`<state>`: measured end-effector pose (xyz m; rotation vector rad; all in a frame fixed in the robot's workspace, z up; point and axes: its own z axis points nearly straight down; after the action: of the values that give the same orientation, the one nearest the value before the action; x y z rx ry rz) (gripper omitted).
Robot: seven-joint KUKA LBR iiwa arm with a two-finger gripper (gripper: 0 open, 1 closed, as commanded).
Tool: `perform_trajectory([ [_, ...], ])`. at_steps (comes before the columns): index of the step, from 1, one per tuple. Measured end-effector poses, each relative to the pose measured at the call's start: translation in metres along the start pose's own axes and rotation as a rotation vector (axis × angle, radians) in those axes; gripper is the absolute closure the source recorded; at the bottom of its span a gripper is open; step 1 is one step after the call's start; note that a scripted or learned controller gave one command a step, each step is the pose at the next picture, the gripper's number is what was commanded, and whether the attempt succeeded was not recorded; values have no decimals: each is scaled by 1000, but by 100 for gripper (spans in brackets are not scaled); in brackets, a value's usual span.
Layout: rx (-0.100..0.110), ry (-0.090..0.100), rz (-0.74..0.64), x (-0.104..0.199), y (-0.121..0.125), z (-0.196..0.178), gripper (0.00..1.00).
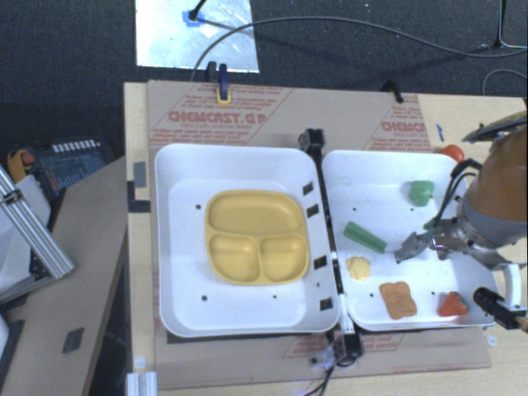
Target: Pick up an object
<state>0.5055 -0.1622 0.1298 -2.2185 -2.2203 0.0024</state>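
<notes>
Over the right bin (388, 159), the gripper (410, 247) is seen hovering, apparently empty.
How far its fingers are parted cannot be told; a green cylinder (365, 238) lies just beside it, toward the bin's left wall.

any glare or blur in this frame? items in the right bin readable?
Camera view: strong glare on the foil sheet at top; bins evenly lit, soft shadows; overall slightly soft. Green cylinder, orange piece and yellow tray readable; gripper dark, its detail murky.
</notes>
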Motion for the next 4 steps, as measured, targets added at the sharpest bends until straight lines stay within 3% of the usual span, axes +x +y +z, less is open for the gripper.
perform_trajectory([
  [1,-2,0,0,0,0,48,0],
  [2,-6,-2,0,0,2,35,100],
  [4,-10,-3,-4,4,17,-56,100],
])
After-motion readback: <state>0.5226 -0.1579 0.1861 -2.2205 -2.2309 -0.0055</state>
